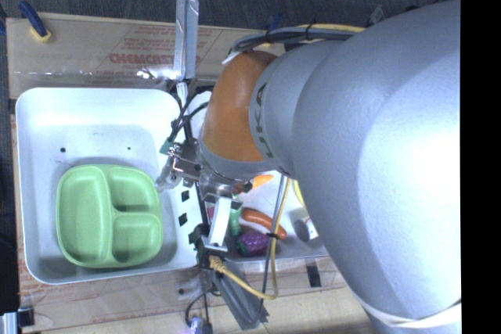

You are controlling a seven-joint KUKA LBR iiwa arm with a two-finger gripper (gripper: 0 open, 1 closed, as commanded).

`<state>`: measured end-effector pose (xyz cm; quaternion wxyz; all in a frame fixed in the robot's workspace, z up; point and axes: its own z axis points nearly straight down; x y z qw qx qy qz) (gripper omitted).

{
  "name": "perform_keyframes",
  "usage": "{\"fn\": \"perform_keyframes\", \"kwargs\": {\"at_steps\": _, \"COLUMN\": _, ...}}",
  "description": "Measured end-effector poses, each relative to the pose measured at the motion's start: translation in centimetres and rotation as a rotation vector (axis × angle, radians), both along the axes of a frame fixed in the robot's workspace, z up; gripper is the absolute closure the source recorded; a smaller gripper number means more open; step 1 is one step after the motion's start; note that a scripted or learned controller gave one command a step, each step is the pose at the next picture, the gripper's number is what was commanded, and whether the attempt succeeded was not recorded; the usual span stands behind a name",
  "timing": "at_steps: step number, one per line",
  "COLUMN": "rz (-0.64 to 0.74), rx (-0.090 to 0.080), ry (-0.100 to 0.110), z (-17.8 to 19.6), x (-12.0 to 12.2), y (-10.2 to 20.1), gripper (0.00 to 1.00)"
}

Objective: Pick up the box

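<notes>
Progress looks slight to me. At the left, a green divided tray (109, 213) lies in the left bin (47, 109). My arm (344, 137) covers most of the right bin (291, 246), where small toys (254, 235) peek out near its front edge. I cannot pick out the box, nor tell what my tool is doing.

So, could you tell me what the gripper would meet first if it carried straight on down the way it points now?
Probably the toys in the right bin: the gripper hangs beside a purple piece and an orange one. Depth is unclear.
</notes>
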<state>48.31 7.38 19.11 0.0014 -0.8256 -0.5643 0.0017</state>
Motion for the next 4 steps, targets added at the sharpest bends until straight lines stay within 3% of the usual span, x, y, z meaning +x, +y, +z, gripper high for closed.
{"fn": "perform_keyframes", "kwargs": {"at_steps": 1, "rz": 0.102, "rx": 0.001, "ry": 0.001, "z": -0.1, "x": -0.1, "y": -12.9, "gripper": 0.00}}
{"fn": "perform_keyframes", "kwargs": {"at_steps": 2, "rz": -0.164, "rx": -0.001, "ry": -0.002, "z": 1.9, "x": -0.6, "y": -11.9, "gripper": 0.00}}
{"fn": "perform_keyframes", "kwargs": {"at_steps": 3, "rz": -0.157, "rx": 0.000, "ry": 0.001, "z": 2.8, "x": -0.6, "y": -11.8, "gripper": 1.00}}
{"fn": "perform_keyframes", "kwargs": {"at_steps": 4, "rz": -0.145, "rx": 0.000, "ry": 0.001, "z": 3.1, "x": 4.8, "y": -9.9, "gripper": 1.00}}
